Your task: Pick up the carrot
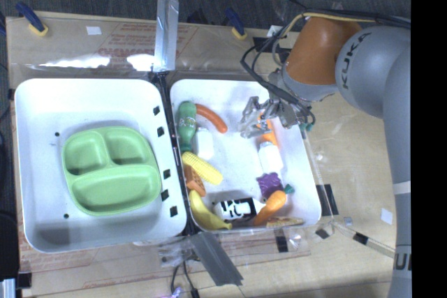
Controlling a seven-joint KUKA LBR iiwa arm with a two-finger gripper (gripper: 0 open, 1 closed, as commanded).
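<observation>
carrot (274, 204) | near-right corner of right bin (312, 181), beside purple item | likely light, stiff, slick plastic; grip mid-body across width | end effector (260, 119) at far side of bin, well apart; finger state indeterminable

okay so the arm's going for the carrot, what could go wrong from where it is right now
1. The gripper sits at the far side of the right bin, over an orange-capped white bottle, while the carrot lies at the near edge. It may close on the bottle instead.
2. The carrot is wedged against a purple toy and a black-and-white item, so a grasp could catch or push them.
3. An orange sausage-like toy could be mistaken for the carrot.
</observation>
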